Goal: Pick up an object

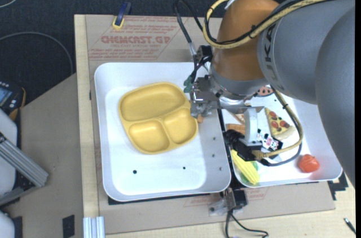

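Your claw (197,102) is hovering at the yellow divided plate's (155,117) right edge in the left bin (107,135) — whether it is gripping, you cannot tell.

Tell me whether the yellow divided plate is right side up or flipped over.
Right side up: the yellow plate lies flat in the left bin, its three hollow compartments facing up.

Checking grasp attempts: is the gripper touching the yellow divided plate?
Cannot tell. In the camera view the gripper sits over the yellow plate's right rim, but the slant hides any contact or gap.
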`<control>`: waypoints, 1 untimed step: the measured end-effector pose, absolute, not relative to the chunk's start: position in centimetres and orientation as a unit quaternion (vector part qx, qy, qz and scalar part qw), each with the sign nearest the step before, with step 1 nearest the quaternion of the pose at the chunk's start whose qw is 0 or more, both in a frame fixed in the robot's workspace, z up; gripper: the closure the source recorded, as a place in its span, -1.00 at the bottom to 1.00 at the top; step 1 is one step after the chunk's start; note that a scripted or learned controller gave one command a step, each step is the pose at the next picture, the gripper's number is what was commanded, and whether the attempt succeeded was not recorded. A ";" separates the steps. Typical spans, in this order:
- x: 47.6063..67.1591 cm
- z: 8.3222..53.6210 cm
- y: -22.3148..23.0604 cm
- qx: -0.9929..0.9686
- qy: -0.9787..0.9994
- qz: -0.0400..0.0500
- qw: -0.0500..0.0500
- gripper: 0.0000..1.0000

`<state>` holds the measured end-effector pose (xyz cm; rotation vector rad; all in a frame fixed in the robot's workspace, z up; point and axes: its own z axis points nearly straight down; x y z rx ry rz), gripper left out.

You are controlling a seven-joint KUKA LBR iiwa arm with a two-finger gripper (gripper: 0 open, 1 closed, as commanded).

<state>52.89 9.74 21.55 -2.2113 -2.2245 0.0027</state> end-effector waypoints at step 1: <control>54.1 21.8 9.3 -0.707 -0.708 -0.001 0.000 1.00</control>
